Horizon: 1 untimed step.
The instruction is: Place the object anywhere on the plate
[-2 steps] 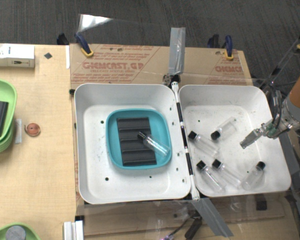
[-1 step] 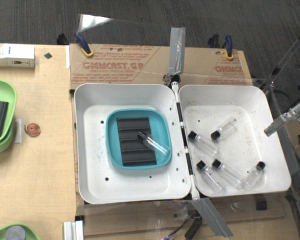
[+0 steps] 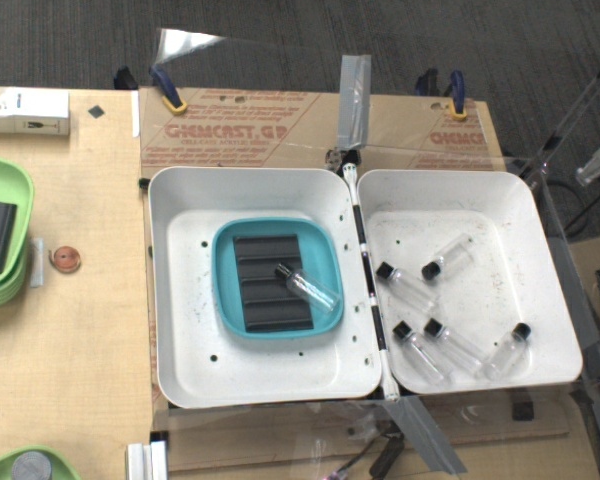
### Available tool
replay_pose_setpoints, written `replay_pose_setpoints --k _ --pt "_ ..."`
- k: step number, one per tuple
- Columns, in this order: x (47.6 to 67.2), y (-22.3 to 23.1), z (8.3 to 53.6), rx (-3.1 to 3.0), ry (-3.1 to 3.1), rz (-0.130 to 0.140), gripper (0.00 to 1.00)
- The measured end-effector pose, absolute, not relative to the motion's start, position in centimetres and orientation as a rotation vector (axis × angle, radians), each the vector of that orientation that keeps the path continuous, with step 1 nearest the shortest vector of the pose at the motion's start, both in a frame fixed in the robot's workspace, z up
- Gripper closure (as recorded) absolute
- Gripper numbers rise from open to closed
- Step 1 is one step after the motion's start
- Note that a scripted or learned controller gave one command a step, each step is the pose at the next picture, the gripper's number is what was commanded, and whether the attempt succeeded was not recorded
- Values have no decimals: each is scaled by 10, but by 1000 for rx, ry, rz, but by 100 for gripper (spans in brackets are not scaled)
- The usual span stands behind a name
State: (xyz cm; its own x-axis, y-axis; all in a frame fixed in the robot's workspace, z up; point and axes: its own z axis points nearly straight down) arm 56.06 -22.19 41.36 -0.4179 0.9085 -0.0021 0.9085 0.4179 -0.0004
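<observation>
A teal square plate (image 3: pixel 230 253) with a dark ribbed insert sits in the left white bin (image 3: pixel 180 358). One clear vial with a black cap (image 3: pixel 302 283) lies on the plate, toward its right side, tilted diagonally. In the right white bin (image 3: pixel 550 268) lie several more clear vials with black caps, among them one at the upper middle (image 3: pixel 446 258), one at the left (image 3: pixel 400 280) and one at the lower right (image 3: pixel 507 348).
A green tray (image 3: pixel 5 233) holding a dark object stands at the far left on the wooden bench. A small round orange piece (image 3: pixel 66 259) lies beside it. Cardboard (image 3: pixel 240 128) with clamps lies behind the bins. A white box (image 3: pixel 22 113) sits at the upper left.
</observation>
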Motion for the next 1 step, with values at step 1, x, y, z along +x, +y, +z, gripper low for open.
replay_pose_setpoints --k 1 --pt "561 -222 414 1694 2644 -2 0"
